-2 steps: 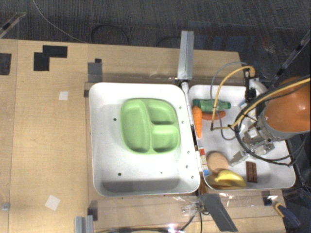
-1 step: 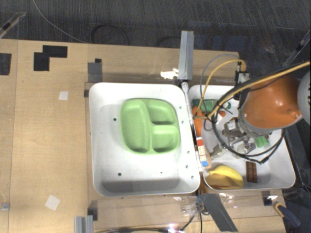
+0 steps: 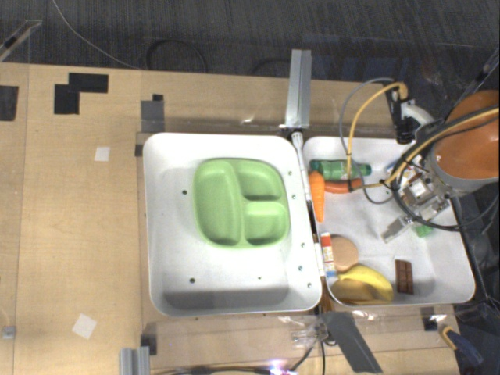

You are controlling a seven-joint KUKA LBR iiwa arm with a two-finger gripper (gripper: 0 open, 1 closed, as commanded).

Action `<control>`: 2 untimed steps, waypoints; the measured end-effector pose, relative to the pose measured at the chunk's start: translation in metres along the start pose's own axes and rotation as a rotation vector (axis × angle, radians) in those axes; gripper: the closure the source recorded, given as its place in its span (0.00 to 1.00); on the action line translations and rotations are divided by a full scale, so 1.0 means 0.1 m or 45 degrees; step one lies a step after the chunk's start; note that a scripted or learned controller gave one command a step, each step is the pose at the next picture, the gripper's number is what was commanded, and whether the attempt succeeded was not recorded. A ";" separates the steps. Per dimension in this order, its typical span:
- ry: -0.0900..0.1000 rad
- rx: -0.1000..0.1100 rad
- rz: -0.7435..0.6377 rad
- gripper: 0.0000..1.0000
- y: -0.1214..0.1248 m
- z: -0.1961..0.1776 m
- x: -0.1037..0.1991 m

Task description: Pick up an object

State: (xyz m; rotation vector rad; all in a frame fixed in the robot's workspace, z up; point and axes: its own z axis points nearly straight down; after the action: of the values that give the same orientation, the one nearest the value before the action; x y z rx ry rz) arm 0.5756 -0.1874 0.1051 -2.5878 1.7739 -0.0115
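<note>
The right bin [image 3: 367,226] holds a carrot [image 3: 316,194] by its left wall, with a green bottle [image 3: 331,167] and an orange piece [image 3: 341,186] behind it. A yellow banana [image 3: 362,283], a tan round item [image 3: 344,252] and a brown bar [image 3: 403,276] lie near the front. My gripper [image 3: 406,223] hangs low over the bin's right half, cables looped around its wrist. A small green object [image 3: 424,229] shows right beside it. Whether it touches the gripper I cannot tell.
The left bin [image 3: 168,209] carries a green divided plate [image 3: 238,201]. A red and white tube [image 3: 326,256] lies along the divider between the bins. A yellow cable [image 3: 355,116] arcs over the back of the right bin.
</note>
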 end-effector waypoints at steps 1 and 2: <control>0.004 0.002 0.058 0.00 0.81 0.14 -0.25; 0.003 0.013 0.049 1.00 0.76 0.02 -0.27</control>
State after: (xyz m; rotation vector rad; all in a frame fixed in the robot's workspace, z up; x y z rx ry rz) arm 0.4948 -0.1892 0.1028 -2.5473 1.8186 -0.0237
